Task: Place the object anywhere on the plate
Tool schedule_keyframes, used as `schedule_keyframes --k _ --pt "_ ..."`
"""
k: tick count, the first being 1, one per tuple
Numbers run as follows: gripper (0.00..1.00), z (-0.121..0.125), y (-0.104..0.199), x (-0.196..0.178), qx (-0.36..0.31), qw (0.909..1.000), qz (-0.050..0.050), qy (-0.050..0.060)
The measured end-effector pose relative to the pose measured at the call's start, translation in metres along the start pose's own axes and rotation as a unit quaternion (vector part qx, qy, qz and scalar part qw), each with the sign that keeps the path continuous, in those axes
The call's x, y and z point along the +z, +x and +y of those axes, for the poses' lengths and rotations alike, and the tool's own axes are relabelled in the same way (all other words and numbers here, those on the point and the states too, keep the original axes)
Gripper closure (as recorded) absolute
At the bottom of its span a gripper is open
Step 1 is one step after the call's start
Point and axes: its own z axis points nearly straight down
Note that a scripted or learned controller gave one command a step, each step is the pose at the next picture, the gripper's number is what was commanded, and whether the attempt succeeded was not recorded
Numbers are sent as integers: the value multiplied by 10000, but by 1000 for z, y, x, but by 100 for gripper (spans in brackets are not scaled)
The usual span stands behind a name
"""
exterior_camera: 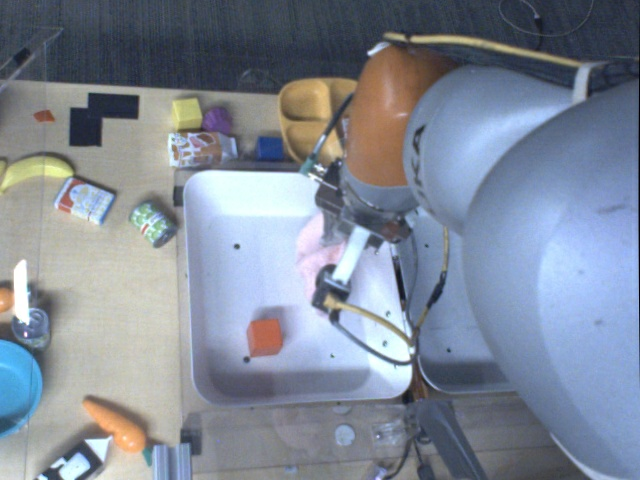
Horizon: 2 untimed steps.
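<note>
- Arm: smooth grey shell in rounded segments, with a glossy orange band above the wrist. It reaches in from the right and covers most of the right bin.
- Desk: pale, matt wood grain, with flat black angular patches at its far left.
- Floor: dark grey ribbed carpet beyond the desk. A thin looped cable lies on it.
- Left bin: shallow, white, round-cornered, with a smooth base marked by a few small dark dots.
- Right bin: same make. Its near rim shows under the arm.
- Yellow dish: glossy, lobed plastic, just beyond the left bin's far rim.
- Pink plate: pale and soft-edged, in the left bin toward its right wall, partly hidden beneath the gripper.
- Gripper: dark metal, over the pink plate. The wrist hides the jaws, so I cannot tell whether they are open or closed.
- Blue bowl: round, cut off by the left edge.
- Banana: yellow and curved, at the far left of the desk.
- Carrot: orange and tapered, at the near left.
- Printed cartons: small and boxy, white with red.
- Green can: lying on its side just left of the left bin.
- Orange cube: matt and square-edged, on the left bin's base near its front wall, standing free and well apart from the pink plate.
- Yellow block and blue block: small, on the far desk.
</note>
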Motion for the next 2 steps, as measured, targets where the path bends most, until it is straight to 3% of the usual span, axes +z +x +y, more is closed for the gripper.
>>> schedule_keyframes --k 1,2 --pt "100 -15 48 120 -412 9992 12 0" --pt "100 18 -20 62 -1461 9893 -6 10"
